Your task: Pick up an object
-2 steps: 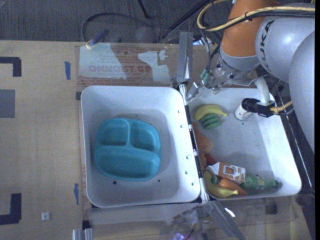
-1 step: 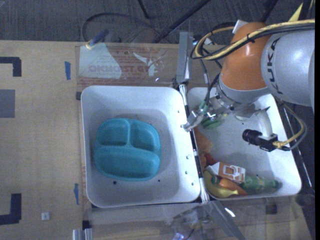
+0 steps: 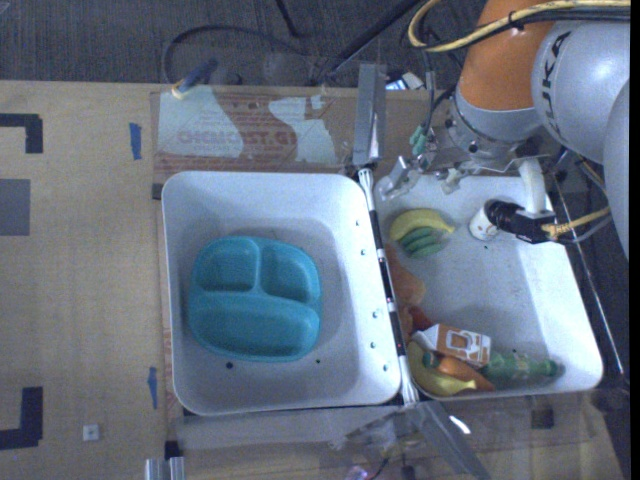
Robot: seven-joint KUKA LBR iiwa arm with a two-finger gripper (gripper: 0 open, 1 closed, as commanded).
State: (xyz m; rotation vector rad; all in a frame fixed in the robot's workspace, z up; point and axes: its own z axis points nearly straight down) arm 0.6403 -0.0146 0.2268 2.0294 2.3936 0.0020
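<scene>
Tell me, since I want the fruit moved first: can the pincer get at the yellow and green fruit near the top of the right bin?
Probably yes. The pincer hangs just above the fruit, which lies alone on the bin floor with nothing on top of it.

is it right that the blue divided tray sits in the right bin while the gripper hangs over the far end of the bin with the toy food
Not quite. The camera view shows the blue divided tray in the left bin, not the right one. The rest stands: the gripper hangs over the far end of the right bin, which holds the toy food.
</scene>
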